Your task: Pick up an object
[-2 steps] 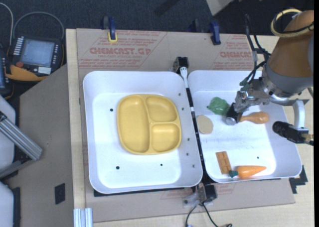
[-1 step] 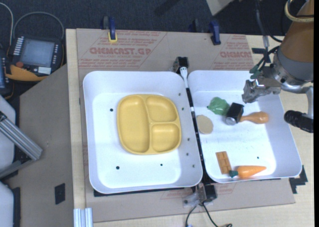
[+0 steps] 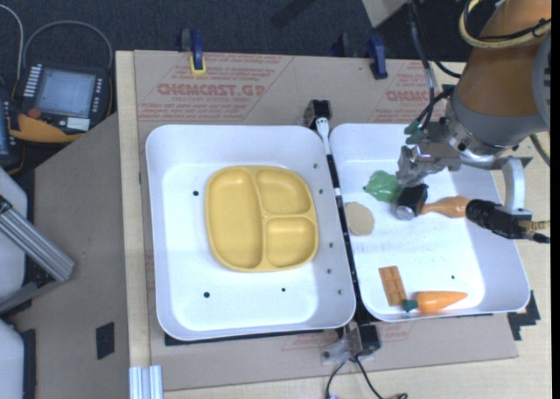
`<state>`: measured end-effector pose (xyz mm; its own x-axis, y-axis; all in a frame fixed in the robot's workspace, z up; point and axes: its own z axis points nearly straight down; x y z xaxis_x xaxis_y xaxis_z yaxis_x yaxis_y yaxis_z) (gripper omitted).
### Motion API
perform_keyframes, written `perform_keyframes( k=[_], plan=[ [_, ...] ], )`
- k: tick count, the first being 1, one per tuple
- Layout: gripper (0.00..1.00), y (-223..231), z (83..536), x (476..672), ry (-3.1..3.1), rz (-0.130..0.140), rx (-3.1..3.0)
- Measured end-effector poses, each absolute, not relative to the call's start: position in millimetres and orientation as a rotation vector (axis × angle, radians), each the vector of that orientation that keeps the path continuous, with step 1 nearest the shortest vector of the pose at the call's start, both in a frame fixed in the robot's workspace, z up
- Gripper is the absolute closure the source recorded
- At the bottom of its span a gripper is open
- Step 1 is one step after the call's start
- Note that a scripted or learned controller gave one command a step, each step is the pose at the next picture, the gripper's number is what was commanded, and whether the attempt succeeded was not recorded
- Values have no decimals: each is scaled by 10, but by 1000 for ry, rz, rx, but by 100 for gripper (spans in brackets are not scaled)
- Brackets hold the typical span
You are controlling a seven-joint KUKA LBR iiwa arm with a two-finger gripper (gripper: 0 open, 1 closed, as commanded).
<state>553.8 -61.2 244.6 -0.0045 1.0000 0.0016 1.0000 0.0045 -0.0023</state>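
Note:
My gripper [image 3: 409, 199] hangs low over the upper middle of the right bin [image 3: 490, 275]. A green leafy piece [image 3: 381, 185] lies just to its left, touching or nearly touching it. An orange piece [image 3: 447, 206] lies just to its right. Whether anything is held cannot be told from this angle. A tan round disc [image 3: 359, 218] rests by the bin's left wall. Near the front edge lie a brown rectangular cracker [image 3: 391, 284] and an orange carrot [image 3: 437, 301].
The left bin [image 3: 175, 213] holds a yellow divided plate [image 3: 261, 217] in its middle. A black divider rail [image 3: 335, 200] runs between the two bins. The arm's orange band [image 3: 507, 47] looms over the right bin's far corner.

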Motion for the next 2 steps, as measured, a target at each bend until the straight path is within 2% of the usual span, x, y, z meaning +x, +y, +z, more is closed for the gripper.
perform_keyframes(
  k=[1, 2],
  plan=[
    [100, -67, 2299, 5516, -2224, 1, -2213],
    [100, 497, 2375, 5422, -2227, -1, -2213]
  ],
)
